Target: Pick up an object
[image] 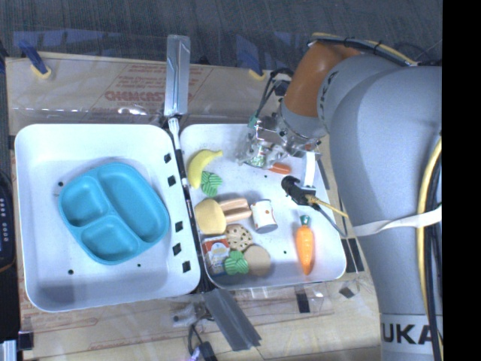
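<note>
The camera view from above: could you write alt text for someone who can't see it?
A grey robot arm reaches into the right white bin, its gripper near the far edge above toy food: banana, carrot, cookie. The left bin holds a blue divided plate.

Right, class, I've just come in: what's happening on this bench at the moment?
A grey robot arm reaches in from the right, its gripper low over the back of the right bin. That bin holds toy food: a banana, a carrot, a cookie and more. The left bin holds a blue divided plate. Nothing is visibly lifted yet.
</note>
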{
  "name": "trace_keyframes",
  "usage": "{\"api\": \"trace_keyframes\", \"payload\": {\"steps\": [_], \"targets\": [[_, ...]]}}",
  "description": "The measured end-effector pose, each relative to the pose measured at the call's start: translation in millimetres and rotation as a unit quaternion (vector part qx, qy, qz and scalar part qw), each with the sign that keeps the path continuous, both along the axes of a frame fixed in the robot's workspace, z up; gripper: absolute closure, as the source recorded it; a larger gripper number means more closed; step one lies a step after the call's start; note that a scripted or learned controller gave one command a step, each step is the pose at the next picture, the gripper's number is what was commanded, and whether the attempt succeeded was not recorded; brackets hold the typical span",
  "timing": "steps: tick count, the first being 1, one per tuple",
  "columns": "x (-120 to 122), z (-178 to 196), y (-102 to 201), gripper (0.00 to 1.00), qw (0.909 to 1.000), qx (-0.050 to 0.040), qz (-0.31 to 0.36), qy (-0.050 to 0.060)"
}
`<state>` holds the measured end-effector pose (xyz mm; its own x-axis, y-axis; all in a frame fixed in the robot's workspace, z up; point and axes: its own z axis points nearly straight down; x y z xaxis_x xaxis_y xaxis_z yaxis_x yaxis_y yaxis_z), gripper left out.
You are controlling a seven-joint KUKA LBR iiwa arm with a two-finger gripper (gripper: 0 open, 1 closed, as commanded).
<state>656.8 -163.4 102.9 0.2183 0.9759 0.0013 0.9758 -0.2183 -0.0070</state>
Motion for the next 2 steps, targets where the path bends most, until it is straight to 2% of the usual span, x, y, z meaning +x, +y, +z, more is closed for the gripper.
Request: {"api": "trace_keyframes", "payload": {"steps": [1, 2], "targets": [[-2, -10, 10, 1.0, 0.9996, -0.0017, 0.028, 0.002], [-1, -9, -24, 1.0, 1.0, 0.0005, 0.006, 0.002]]}}
